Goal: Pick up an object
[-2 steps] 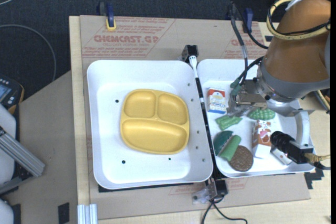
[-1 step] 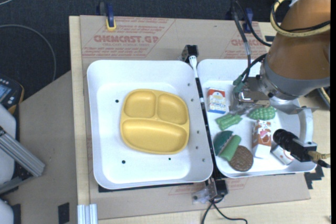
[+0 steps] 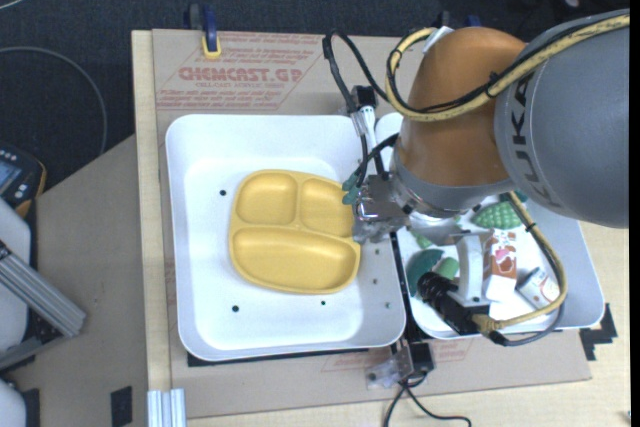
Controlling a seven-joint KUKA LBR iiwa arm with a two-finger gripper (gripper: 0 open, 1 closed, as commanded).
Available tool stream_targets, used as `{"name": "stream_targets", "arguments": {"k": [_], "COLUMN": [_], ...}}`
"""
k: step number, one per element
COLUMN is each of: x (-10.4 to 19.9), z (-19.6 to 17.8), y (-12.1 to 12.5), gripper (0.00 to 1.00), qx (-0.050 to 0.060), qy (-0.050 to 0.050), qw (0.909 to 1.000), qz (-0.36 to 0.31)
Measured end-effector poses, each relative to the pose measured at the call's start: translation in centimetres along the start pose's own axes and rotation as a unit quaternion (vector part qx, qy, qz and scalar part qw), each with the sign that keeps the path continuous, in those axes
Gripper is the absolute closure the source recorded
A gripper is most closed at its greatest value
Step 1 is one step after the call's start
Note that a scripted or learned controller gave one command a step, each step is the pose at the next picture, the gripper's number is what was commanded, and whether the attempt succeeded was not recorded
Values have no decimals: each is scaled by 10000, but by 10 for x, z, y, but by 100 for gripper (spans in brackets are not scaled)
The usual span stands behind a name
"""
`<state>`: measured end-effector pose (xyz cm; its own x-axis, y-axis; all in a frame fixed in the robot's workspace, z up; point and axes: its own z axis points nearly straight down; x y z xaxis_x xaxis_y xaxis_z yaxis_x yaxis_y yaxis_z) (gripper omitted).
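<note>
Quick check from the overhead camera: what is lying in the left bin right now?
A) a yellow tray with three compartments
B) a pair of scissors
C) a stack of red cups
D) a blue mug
A: a yellow divided tray lies flat on the floor of the left bin, two small compartments at its far side and one long one nearer the camera.

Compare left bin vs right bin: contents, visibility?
The left bin holds one thing, a yellow divided plate lying flat; the right bin holds several small mixed items, green, white and red. The left bin is in open view on all sides; the right bin is largely covered by the arm. Both are shallow, white and sit side by side on the bench.
</note>
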<state>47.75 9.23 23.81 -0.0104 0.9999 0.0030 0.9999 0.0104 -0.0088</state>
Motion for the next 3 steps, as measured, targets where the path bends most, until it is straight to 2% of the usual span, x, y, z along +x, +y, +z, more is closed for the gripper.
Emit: {"name": "stream_targets", "arguments": {"k": [1,2,3], "x": [30,4,-37], "z": [-144,-93,-32], "y": [2,1,0], "gripper": [100,100,100], "qx": [-132,-11,-1], "qy": [17,-20,-27], "qw": [9999,10000,10000], "qz": [18,69,77]}}
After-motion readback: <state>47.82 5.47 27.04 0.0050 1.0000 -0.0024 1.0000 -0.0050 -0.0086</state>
